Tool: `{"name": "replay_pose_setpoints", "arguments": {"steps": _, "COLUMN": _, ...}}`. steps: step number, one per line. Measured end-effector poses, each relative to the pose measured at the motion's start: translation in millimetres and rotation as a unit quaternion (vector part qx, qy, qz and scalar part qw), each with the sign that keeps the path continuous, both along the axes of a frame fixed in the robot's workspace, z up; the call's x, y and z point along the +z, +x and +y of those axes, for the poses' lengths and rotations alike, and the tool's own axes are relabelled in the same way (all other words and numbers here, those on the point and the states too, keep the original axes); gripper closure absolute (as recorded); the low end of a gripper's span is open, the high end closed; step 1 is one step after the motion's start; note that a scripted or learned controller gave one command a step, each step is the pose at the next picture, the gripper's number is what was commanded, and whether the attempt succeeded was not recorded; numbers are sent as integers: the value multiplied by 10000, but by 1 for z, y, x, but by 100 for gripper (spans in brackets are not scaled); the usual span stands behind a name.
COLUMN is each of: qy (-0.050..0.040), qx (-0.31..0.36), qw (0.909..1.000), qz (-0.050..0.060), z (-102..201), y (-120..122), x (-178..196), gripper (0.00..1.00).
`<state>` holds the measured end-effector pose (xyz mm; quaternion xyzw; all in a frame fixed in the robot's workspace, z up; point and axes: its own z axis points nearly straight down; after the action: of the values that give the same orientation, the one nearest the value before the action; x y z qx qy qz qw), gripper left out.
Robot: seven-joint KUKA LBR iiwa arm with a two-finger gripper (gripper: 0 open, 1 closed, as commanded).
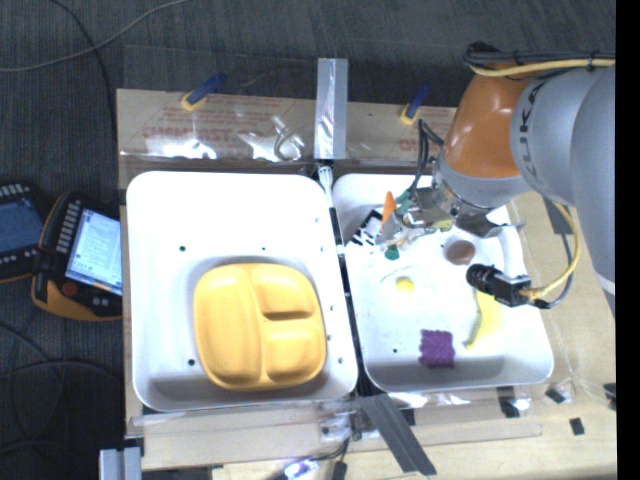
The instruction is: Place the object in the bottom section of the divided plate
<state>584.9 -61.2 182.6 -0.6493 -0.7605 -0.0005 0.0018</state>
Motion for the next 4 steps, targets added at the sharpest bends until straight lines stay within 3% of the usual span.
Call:
{"name": "replay_pose_setpoints", "arguments": {"steps": 1, "qy": -30, "qx": 1123, "qw": 9937, "qz": -2, "z": 75, "y": 38, "x": 42, "gripper": 100}}
{"name": "replay_pose_setpoints", "arguments": {"steps": 2, "qy": -8, "qx": -322, "qw": 9995, "qz": 15, "z": 95, "y": -36, "x": -1, "gripper": 100}}
{"name": "replay_pose_setpoints", "arguments": {"steps": 3, "qy": -6, "qx": 1202, "qw": 9928, "qz": 12, "z": 158, "y": -92, "x": 0, "gripper": 100}}
{"name": "replay_pose_setpoints", "arguments": {"steps": 4, "qy": -6, "qx": 1202, "qw": 9928, "qz": 11, "z": 158, "y": -92, "x": 0, "gripper": 0}}
